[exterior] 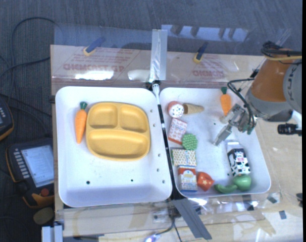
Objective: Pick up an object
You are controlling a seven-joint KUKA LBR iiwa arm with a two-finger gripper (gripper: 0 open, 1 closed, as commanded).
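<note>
The arm reaches in from the right, and its tool hangs over a bare patch of the right bin, with nothing between its fingers. I cannot tell whether the tool is open or closed.

No object is picked yet; this looks like the approach step. The nearest candidates are the small carrot just beyond the tool and the cow-print carton just in front of it. An ice cream cone lies further left.

The left bin holds a yellow tray and a larger carrot.

Next, the tool needs to centre over 1 item, then descend.
</note>
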